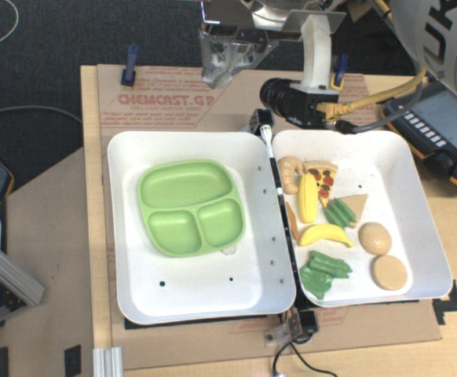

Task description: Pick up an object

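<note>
My gripper (pixel 222 63) hangs high above the bench behind the left bin (pixel 126 210), over the cardboard sheet, with nothing seen in it. The right bin (pixel 401 151) holds toy food: a pizza slice (pixel 323 177), an upright yellow banana (pixel 308 199), a second banana (pixel 327 235) lying across, a tan knobbly piece (pixel 290 173), green bean pods (pixel 340 211), a green pea-pod cluster (pixel 323 272), a tan wedge (pixel 356 203) and two round bread rolls (pixel 375 238) (pixel 389 272). A green divided plate (pixel 191 206) lies in the left bin.
The two bins meet along a ridge (pixel 279 203) at the centre. Brown cardboard (pixel 162 100) lies behind the bins, with a blue clamp (pixel 129 65) at its back left corner. Cables trail at the back right.
</note>
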Tool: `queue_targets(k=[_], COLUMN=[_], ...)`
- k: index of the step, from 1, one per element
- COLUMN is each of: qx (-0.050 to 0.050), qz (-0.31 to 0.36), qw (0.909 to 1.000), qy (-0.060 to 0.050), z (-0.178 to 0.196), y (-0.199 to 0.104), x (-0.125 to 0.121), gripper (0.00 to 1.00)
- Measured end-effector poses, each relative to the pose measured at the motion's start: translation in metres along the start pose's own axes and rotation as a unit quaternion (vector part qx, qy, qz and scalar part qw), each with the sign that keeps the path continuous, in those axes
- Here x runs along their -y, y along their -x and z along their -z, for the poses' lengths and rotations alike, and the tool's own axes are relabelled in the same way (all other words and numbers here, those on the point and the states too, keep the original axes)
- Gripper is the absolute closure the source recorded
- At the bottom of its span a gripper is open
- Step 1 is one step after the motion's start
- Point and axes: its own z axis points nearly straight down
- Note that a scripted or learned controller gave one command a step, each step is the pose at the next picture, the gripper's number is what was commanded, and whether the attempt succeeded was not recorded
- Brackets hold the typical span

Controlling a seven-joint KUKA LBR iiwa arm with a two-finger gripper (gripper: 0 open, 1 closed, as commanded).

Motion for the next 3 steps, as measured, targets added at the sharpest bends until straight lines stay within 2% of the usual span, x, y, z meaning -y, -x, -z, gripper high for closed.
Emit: queue_targets(k=[1,2,3], qx=[0.005,0.005,0.0], qz=[0.001,-0.002,0.001], qw=[0.9999,0.9999,1.0], qy=[-0.016,-0.011,-0.004], z=[-0.071,-0.154,-0.034], y=[0.0,0.002,-0.001], x=[0.071,-0.027,0.004], gripper=[1.0,1.0,1.0])
